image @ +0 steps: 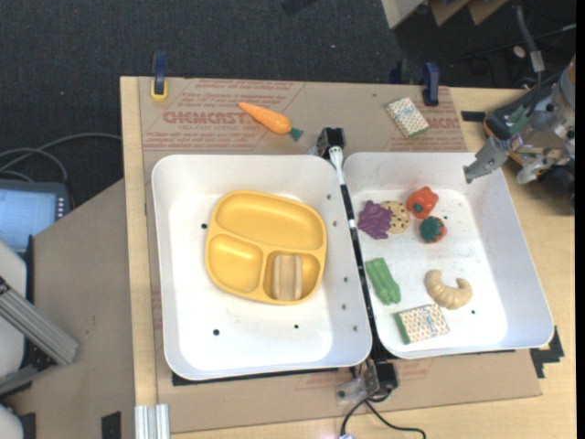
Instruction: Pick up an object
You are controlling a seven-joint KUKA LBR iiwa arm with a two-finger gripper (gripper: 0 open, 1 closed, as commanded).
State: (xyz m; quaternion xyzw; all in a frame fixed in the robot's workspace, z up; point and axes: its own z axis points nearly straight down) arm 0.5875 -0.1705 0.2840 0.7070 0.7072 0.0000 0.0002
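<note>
The claw (479,166), whose state cannot be told, is seen at the right bin's (512,273) upper right edge, while the red pepper (421,200) lies left and slightly below it, and the croissant (448,289), farther below, is curved with its long axis lying across.

The arm (539,131) is cut off by the right edge, and its gripper (479,166) is too small and blurred to show how the fingers stand. A blue-lit device (27,222) at the left edge is cut off. The pale item (287,276) in the yellow tray's (265,245) small compartment is too indistinct to name.
</note>
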